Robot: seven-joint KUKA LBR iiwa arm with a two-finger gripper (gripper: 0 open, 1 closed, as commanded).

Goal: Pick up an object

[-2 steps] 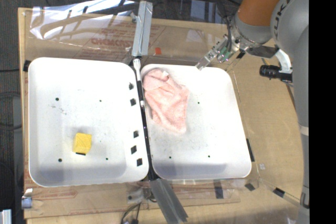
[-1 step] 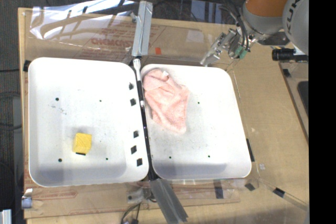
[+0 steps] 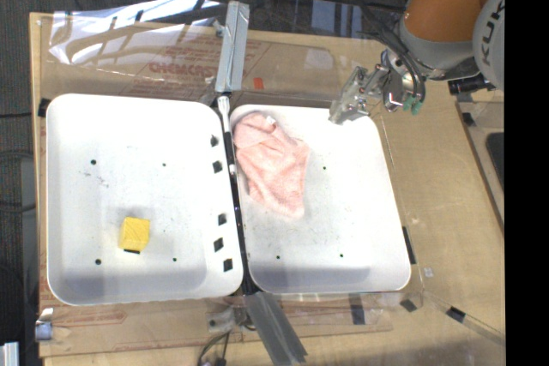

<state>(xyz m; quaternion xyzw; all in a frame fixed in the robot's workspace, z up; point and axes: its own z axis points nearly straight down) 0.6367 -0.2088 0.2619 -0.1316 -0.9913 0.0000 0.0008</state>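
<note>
Pink cloth waiting, nothing picked yet.
The pink cloth (image 3: 273,163) lies crumpled against the right bin's (image 3: 377,261) inner wall; a yellow block (image 3: 135,234) sits in the left bin (image 3: 69,184). The gripper (image 3: 350,109) hovers over the far rim, fingers slightly apart, holding nothing.

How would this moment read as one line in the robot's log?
gripper: over right bin's far rim, holding nothing | pink cloth: right bin, left side | yellow block: left bin
</note>
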